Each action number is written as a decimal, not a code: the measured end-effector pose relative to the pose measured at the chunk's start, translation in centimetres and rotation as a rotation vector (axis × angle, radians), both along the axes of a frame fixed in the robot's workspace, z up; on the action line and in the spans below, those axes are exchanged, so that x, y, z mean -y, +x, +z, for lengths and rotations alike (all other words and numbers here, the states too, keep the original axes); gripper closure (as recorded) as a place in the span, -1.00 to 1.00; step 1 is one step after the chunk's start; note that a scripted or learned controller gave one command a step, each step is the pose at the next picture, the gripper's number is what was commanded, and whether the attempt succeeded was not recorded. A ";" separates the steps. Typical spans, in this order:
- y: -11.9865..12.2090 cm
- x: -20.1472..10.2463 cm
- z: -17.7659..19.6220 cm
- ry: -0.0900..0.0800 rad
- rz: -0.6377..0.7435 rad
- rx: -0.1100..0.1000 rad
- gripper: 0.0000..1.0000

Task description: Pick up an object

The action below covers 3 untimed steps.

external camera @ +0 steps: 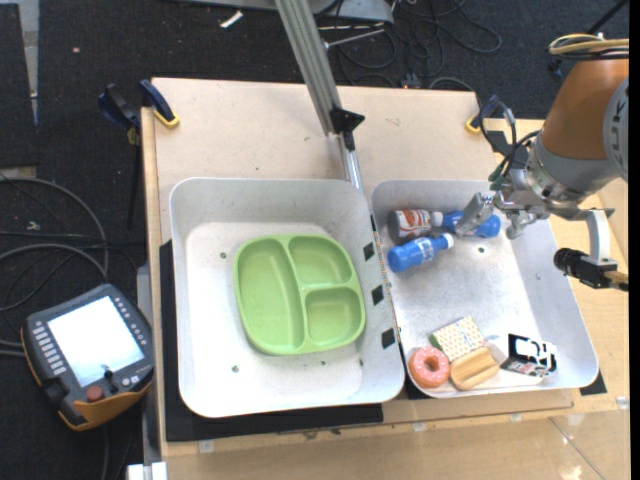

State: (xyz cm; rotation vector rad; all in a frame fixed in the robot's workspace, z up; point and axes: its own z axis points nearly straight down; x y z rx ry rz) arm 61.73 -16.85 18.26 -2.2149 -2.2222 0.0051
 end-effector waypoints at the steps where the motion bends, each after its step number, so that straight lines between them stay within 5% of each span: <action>1: 0.7 0.0 -6.0 0.000 0.000 0.000 -1.00; 2: 0.9 0.0 -4.6 -0.002 0.000 0.007 1.00; 3: 0.5 0.6 0.1 -0.002 -0.003 0.011 1.00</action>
